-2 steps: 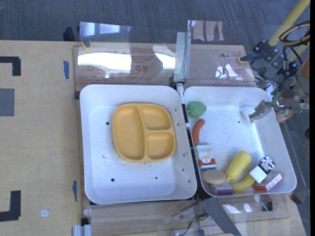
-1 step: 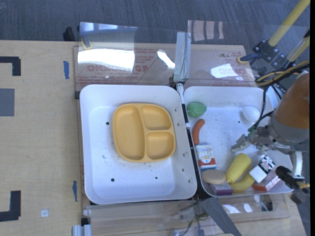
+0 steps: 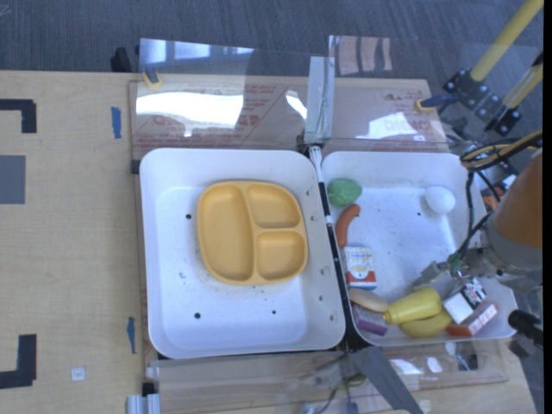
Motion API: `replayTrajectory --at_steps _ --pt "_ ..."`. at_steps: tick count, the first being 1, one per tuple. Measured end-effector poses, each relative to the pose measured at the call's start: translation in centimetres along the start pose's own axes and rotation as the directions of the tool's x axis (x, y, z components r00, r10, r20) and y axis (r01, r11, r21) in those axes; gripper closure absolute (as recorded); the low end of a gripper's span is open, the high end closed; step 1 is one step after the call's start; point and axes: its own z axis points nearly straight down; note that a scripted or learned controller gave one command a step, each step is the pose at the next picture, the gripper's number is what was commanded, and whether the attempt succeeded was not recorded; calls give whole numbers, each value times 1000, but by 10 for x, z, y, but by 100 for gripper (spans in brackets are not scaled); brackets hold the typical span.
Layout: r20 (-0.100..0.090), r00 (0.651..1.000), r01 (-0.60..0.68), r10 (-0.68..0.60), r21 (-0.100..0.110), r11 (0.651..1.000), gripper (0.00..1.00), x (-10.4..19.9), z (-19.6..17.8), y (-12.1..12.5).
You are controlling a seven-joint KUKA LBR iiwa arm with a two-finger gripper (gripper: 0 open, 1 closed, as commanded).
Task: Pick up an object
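Near the front edge of the counter (image 3: 60,231), two white bins are sitting side by side. In the right bin (image 3: 398,222), a bunch of small things are lying along the front wall. A purple thing (image 3: 373,325) is sitting at the front left corner, with a pale banana (image 3: 369,301) lying just behind it. Next to them, a yellow squash (image 3: 415,304) is lying on its side, and a second yellow piece (image 3: 426,325) is lying just in front of it, touching it. A red and white pack (image 3: 476,317) is resting at the front right corner, tilted.

The gripper (image 3: 457,270) is hanging over the right side of this bin, just behind the squash and the pack. It is looking dark and tangled with wires, so I cannot tell if it is wide or narrow, and I cannot tell if it is touching anything. The arm (image 3: 526,214) is reaching in from the right, with its orange band showing.

A little farther back, a small carton (image 3: 359,265) is lying near the left wall. Behind it a red sausage (image 3: 347,222) is lying along that wall, and a green ball (image 3: 344,191) is sitting in the back left corner. A white egg (image 3: 439,200) is sitting near the back right corner, well apart from the rest.

In the left bin (image 3: 164,300), a yellow tray (image 3: 252,231) with three parts is lying flat in the middle.

Past the bins, clear plastic sheets (image 3: 224,102) are standing along the back of the counter.
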Motion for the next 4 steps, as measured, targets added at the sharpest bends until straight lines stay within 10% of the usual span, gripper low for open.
replayTrajectory --at_steps 1,2,4 --pt "0 1000 0 0 0 1000 0 0 0 0" --pt "0 981 193 -193 -2 981 0 43 0 60" --pt "0 967 254 -254 0 967 0 39 -67 36"
